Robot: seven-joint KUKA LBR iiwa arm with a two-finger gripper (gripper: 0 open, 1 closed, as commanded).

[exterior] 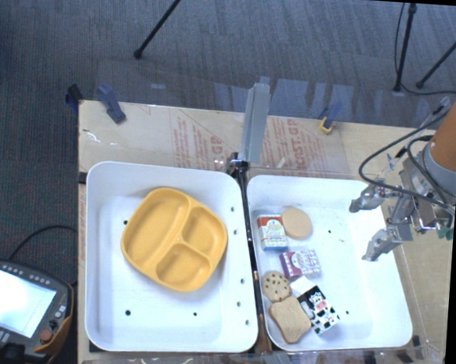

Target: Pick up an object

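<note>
- Over the right bin, at its right edge, the claw hangs with fingers spread, nothing between them.
- Left side of that bin: a small carton, round cracker, maroon packet, cookie, toast slice, cow-print carton.
- Left bin: yellow divided plate.

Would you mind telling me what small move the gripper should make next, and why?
Probably a short move leftward across the right bin, toward the toy foods. The gripper, open and with nothing between its fingers, hovers near the bin's right side, while the round cracker, purple carton and cookie lie clustered along its left side.
</note>
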